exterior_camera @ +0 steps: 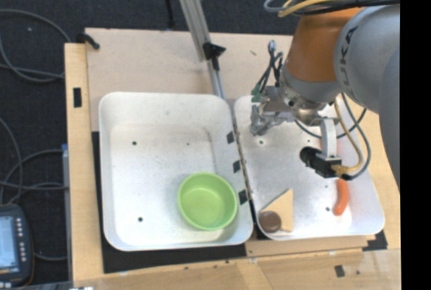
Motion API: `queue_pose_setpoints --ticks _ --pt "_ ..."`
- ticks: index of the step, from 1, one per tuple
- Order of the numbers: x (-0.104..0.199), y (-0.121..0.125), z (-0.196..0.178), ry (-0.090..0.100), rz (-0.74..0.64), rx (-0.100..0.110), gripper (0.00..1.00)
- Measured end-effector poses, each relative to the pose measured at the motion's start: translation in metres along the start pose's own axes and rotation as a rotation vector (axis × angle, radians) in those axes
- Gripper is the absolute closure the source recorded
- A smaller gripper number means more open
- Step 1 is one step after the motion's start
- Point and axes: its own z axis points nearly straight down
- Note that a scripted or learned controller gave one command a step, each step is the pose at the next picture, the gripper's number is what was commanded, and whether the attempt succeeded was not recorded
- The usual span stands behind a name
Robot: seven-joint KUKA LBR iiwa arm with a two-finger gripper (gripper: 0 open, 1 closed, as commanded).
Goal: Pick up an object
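Note:
My gripper (pixel 259 123) hangs over the back left part of the right bin (pixel 296 147), close to the wall shared with the left bin; nothing shows beneath it. A tan wedge (pixel 283 208) lies at the right bin's front left corner, with a small brown round piece (pixel 270 221) touching its near side. An orange carrot-shaped piece (pixel 341 198) lies near the right bin's front right. In the left bin (pixel 135 140), a green bowl (pixel 207 200) stands upright at the front right.
A slanted aluminium bar (pixel 195 13) runs down from the top to the bins' back edge. Cables and a black fitting (pixel 318 161) hang off the wrist over the right bin. Bare bench board (pixel 148 60) lies behind the bins.

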Motion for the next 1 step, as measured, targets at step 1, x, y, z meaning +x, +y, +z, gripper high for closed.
queue_pose_setpoints --ticks 1 --pt "0.0583 0.0140 0.0099 -0.001 0.001 0.002 1.00"
